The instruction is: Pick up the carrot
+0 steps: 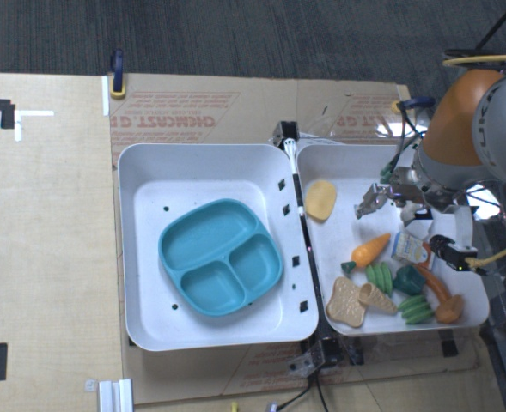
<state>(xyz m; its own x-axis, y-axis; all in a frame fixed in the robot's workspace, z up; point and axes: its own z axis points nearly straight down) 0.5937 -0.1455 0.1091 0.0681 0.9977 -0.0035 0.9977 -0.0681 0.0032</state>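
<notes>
The carrot [370, 251] lies in the right bin [338, 166], tilted, its green top toward the near left. The gripper [374, 199] hangs just beyond it with fingers spread and nothing between them, presumably lining up a descent. A small packet [407, 247], green vegetables [380, 276] and toast [346, 301] crowd its near side; the yellow chip [320, 200] sits apart, left.

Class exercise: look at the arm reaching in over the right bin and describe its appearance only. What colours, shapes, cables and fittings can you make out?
The arm is rounded and bulky, grey with a broad orange band above the wrist. Its wrist ends in a cluttered dark and silvery metal pincer. A yellowish cable arcs over the top of the arm, thin black cables run off beside it, and a small black fitting with a cable hangs below the wrist.
</notes>
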